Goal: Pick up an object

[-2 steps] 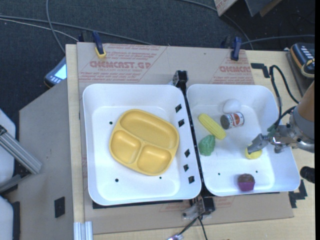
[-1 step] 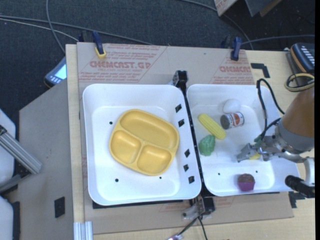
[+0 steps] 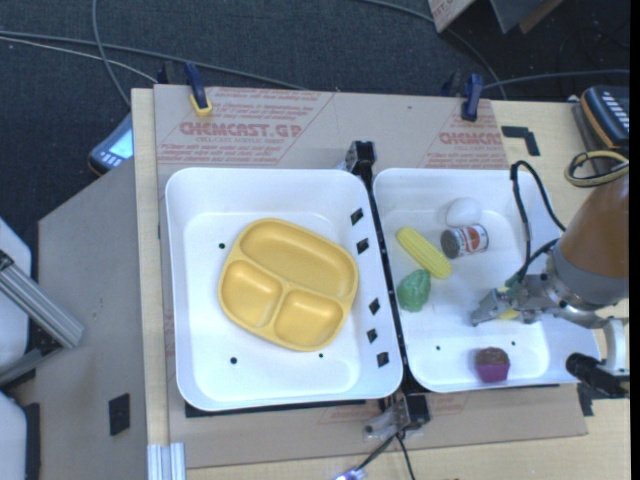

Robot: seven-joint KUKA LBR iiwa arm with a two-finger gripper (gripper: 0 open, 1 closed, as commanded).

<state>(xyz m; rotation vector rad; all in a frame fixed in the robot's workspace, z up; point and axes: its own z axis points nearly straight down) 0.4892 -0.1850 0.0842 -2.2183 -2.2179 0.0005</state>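
Toy corn [image 3: 423, 252] lies in the right bin [image 3: 530, 368] at about ten o'clock from the hand [image 3: 487, 312], whose fingers, I cannot tell whether apart or together, hang low, probably poised for a grab.

Both bins, the left bin [image 3: 190, 268] and the right bin [image 3: 440, 358], are white. A yellow divided tray [image 3: 288, 283] lies in the left. The right holds a yellow corn cob [image 3: 423, 251], a green lump [image 3: 414, 289], a purple piece with a brown top [image 3: 491, 363] and a red-and-white labelled can [image 3: 464, 239]. Red print marks the tan bench [image 3: 250, 128].
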